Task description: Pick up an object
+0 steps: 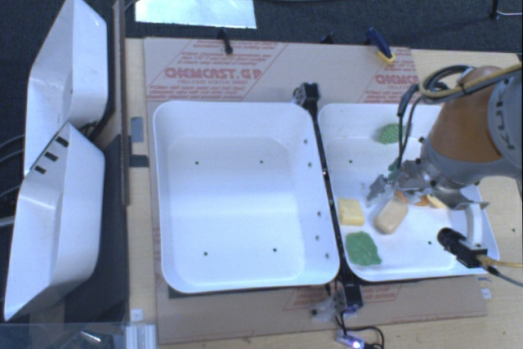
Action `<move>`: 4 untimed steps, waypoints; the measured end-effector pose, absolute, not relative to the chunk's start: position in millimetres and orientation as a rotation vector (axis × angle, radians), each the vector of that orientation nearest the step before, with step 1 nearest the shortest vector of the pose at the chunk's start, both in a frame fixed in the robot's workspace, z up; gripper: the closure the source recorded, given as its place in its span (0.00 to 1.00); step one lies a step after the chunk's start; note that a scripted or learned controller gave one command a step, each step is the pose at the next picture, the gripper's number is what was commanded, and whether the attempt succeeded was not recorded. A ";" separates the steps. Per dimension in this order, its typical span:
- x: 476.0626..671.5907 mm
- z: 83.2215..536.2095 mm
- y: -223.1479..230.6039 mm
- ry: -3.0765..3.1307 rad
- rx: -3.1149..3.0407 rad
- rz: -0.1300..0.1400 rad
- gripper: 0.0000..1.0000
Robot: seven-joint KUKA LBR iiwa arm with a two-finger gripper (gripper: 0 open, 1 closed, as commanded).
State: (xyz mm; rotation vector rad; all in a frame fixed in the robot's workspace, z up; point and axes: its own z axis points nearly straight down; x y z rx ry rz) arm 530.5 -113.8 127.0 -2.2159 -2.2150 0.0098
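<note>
End effector [391,185], its grip impossible to tell, hovers by the tan block [391,217] in the right bin [351,127]; a centred, straight descent looks wisest.

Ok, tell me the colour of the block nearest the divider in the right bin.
Pale yellow block, seen in the camera view.

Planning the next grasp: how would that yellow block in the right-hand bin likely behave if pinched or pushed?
The yellow block looks squat and flat-sided, so it would probably slide rather than roll or tip. Its matte, sponge-like look suggests it is light and may squash somewhat. It lies close to the tan piece, so a push could nudge that too.
</note>
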 end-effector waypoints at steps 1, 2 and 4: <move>532.3 96.8 -113.8 -2.224 -2.224 -0.005 0.00; 531.4 105.1 -113.9 -2.222 -2.222 -0.002 1.00; 544.9 207.2 -109.1 -2.226 -2.223 -0.006 1.00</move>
